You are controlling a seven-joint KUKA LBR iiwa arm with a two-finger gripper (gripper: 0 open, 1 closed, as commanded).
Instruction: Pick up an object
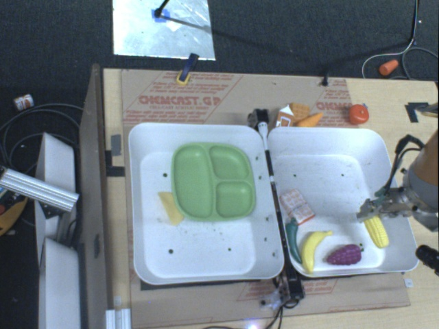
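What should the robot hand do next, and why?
Probably go straight down a little. The gripper sits right over the top end of the corn cob in the right bin, and the corn isn't visibly between its fingers yet.

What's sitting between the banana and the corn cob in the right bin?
In the camera view, the purple grape bunch lies between the banana and the corn cob, slightly nearer the bin's front wall.

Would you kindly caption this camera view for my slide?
Gripper poised over corn cob in right bin; green tray in left bin.
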